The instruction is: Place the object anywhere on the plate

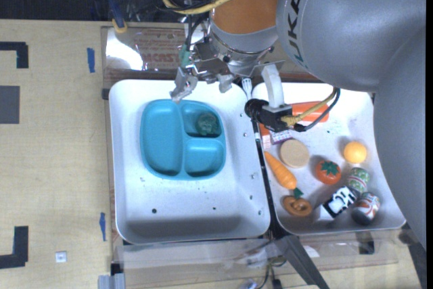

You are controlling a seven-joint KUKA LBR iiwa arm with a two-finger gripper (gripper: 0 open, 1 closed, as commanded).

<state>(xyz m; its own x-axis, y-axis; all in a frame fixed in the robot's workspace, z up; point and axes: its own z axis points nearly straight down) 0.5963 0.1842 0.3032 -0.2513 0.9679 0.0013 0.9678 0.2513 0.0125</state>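
The small dark-green lumpy object [206, 122] is seated in the blue divided plastic plate's [161, 139] upper-right compartment; no long axis is discernible. The two-finger gripper [203, 82] is spread open, empty, above the plate's rim.

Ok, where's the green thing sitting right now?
It lies on the blue plate in the left bin: the green thing sits in the plate's upper right compartment, just below the gripper.

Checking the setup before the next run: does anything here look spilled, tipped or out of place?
Nothing stands out. A green object sits in a compartment of the blue plate in the left bin.
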